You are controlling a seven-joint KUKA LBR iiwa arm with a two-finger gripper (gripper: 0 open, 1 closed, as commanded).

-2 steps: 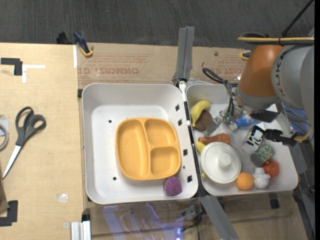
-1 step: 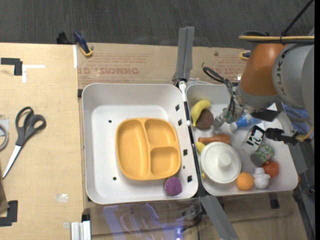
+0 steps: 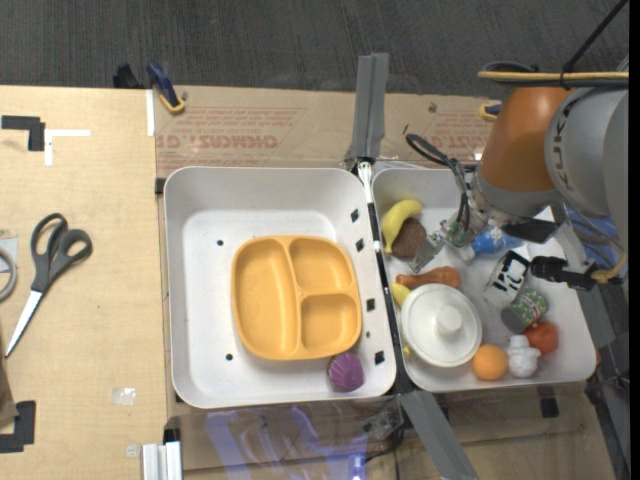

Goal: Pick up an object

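2 white bins (image 3: 190, 298), 1 yellow tray (image 3: 296, 296), 1 purple ball (image 3: 346, 372), 1 banana (image 3: 399, 215), 1 white lid (image 3: 441, 324), 1 orange (image 3: 489, 362), 1 scissors (image 3: 45, 268).

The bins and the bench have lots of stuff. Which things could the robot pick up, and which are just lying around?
For the job:
gripper
banana
white bowl
orange ball
purple ball
yellow tray

Just lying about:
scissors on the bench
blue clamp
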